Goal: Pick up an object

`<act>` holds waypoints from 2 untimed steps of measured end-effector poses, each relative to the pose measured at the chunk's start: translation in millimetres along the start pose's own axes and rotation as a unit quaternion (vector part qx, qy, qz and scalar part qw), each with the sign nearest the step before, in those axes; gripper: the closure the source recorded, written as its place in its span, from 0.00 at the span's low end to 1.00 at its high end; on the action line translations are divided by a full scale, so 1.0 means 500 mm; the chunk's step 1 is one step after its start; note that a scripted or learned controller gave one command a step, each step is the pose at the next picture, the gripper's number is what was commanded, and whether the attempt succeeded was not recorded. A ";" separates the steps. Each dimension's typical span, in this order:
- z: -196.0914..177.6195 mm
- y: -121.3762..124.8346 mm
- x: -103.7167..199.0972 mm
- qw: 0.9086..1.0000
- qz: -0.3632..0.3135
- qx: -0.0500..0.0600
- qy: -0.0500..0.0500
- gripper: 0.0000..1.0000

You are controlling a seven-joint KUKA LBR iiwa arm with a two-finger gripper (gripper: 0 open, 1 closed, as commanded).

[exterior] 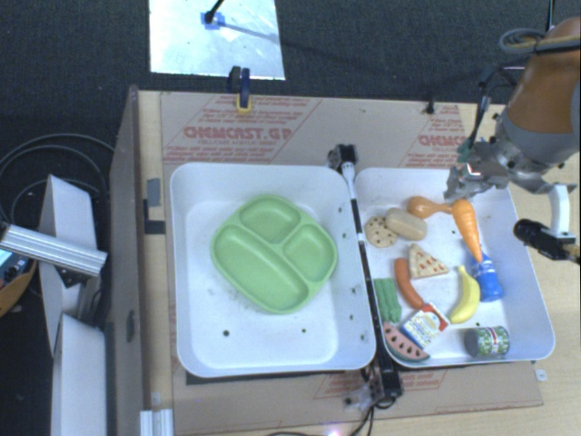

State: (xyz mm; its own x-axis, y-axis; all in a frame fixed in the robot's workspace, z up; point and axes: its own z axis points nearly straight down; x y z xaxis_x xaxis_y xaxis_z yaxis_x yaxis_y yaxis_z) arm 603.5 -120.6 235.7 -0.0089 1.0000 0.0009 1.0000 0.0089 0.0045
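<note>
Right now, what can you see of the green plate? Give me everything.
The green plate is a pale green, plastic-looking divided tray with rounded corners and three compartments: one long, two smaller. It lies flat, turned at a diagonal, near the middle of the left white bin. Nothing lies in its compartments, and nothing but the bin floor touches it.

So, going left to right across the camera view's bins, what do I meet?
Green divided plate → cookie → hot dog → pizza slice → banana → green can
</note>
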 end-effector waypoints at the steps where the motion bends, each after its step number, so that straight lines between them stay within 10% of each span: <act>1: -0.003 0.018 0.132 1.000 -0.001 0.001 0.000 1.00; 2: -0.012 0.059 0.245 1.000 -0.001 0.000 0.001 1.00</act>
State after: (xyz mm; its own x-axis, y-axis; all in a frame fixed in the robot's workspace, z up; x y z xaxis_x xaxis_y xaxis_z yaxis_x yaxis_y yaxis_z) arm 632.0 2.2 242.2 -0.0111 0.9999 0.0022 0.9999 0.0110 0.0038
